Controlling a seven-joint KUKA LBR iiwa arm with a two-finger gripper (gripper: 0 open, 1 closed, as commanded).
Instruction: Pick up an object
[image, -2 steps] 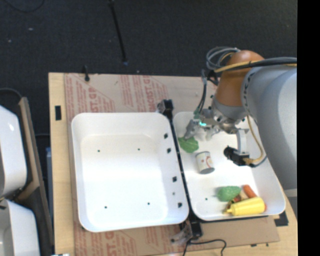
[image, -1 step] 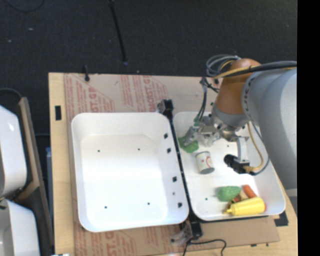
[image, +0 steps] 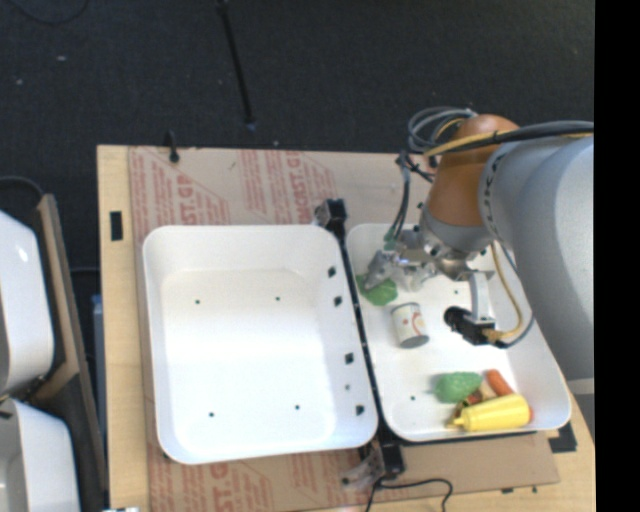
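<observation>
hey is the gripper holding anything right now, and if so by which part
It cannot be told. The gripper is down at a green object near the right bin's left edge, but the view doesn't show that object between its fingers.

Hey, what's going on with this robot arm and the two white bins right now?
A grey arm with an orange band reaches from the right into the right bin. Its gripper is low at that bin's upper left, right by a green object; a grasp isn't clear. In the same bin lie a small white cup on its side, another green item, an orange piece and a yellow bottle. The left bin sits alongside.
</observation>
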